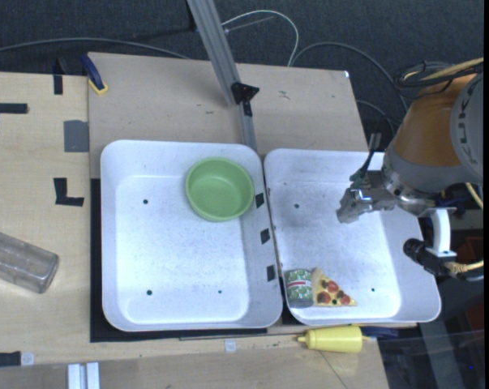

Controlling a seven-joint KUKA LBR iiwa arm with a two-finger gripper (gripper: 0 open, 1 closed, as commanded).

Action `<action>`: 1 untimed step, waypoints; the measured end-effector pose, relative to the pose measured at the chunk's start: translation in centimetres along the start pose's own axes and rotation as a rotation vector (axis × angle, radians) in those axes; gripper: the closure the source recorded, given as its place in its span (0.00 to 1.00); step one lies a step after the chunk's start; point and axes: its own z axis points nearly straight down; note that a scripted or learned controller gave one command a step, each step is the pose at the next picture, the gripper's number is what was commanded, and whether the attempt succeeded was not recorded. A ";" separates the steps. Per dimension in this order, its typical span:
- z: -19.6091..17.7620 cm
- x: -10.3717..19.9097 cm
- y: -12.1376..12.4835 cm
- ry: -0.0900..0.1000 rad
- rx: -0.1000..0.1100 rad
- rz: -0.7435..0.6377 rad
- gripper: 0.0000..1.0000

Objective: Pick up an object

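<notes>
Near edge first: yellow bottle (335, 339) lies on bench outside bins, at 6 o'clock from right bin (325, 164). Just inside that bin, 7 o'clock corner: small can (298, 287) touching pizza slice toy (332, 291). Both look light, stiff; slice flat, hard to pinch, so grip across can's sides. Gripper (351, 207) hangs over right bin at 3 o'clock side, well apart from both; can't tell finger spacing, nothing seen in it. Farther, left bin (130, 160): green bowl (220, 189) at 1 o'clock, light, rigid, smooth; take by rim.

Green bowl (220, 189) in left bin (122, 241), tool (351, 207) over right bin (390, 298)
</notes>
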 end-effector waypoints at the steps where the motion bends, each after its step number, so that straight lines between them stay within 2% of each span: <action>1: -3.1 0.0 0.1 0.001 0.001 -0.001 1.00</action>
